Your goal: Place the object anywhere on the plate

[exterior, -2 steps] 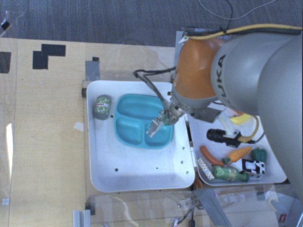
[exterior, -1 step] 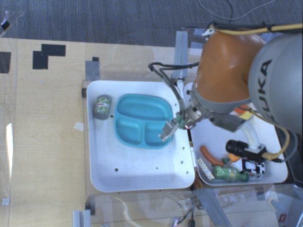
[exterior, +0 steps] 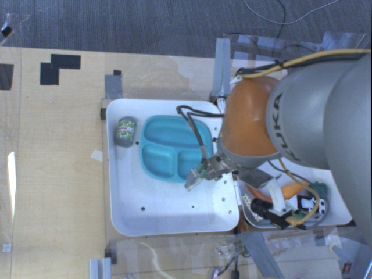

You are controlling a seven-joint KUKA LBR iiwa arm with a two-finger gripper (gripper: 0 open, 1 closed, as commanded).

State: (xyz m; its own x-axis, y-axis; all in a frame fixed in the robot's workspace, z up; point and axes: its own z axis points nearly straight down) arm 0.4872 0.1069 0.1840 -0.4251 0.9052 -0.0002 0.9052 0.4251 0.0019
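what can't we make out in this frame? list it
- Gripper, camera view: small and blurred at the blue plate's right edge; finger state and any load unreadable.
- Right bin: the arm covers most of it; the orange and black items at its bottom can't be identified.
- Can in the left bin: label too small to read.

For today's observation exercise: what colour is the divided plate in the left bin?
Blue divided plate, clearest in the camera view.

We're on one fixed cam above the worktop (exterior: 52,173), looking down at a slant, fairly close; arm (exterior: 314,109) looms in from frame right, nearest the lens.
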